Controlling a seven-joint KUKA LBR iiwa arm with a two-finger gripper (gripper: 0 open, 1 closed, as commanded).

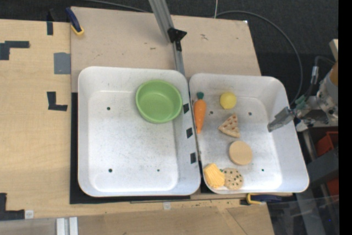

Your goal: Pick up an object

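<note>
The right bin [275, 88] holds several toy foods. An orange carrot [199, 113] lies along its left wall, with a yellow ball [228, 100] to its right. Below them are a pizza slice [230, 126] and a round tan disc [240, 153]. A yellow ridged piece [214, 176] and a chocolate-chip cookie [233, 178] sit at the front edge. My gripper [279, 119] hangs over the right side of this bin, apart from every item, with the disc and pizza slice to its left. Nothing is seen held in it.
A green bowl [159, 100] sits at the back right of the left bin [91, 135]. A grey metal bar [157, 0] slants down from the top to the divide between the bins. Cables run across the dark floor behind. A blue and yellow clamp [74, 20] sits on the board's back left corner.
</note>
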